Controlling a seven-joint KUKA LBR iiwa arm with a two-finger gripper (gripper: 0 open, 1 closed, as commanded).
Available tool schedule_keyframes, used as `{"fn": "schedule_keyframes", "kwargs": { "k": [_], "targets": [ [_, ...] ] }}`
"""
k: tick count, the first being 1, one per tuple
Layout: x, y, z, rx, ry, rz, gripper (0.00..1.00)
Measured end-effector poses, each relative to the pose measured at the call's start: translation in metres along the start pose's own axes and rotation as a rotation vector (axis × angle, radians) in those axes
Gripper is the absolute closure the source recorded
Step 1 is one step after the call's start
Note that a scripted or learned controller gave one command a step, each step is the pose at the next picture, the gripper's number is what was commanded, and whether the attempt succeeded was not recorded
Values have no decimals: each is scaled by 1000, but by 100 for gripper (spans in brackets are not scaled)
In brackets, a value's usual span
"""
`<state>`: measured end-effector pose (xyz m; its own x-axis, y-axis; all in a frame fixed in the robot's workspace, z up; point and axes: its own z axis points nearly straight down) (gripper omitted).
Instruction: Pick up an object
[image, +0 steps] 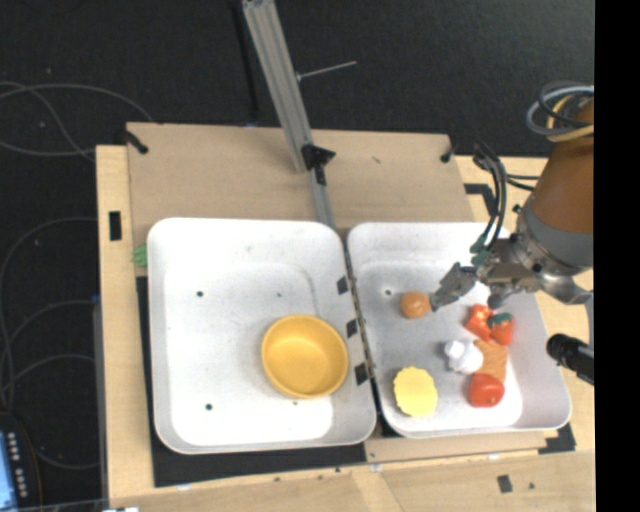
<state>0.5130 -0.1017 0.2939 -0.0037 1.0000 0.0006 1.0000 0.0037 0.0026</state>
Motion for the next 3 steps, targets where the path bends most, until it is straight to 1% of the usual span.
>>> {"fn": "schedule_keyframes", "kwargs": {
  "k": [1, 2, 3],
  "targets": [
    [0, 0, 0, -1, 0, 3, 0],
    [5, 5, 46, 5, -2, 6, 0],
    [1, 7, 87, 2, -1, 5, 0]
  ]
}}
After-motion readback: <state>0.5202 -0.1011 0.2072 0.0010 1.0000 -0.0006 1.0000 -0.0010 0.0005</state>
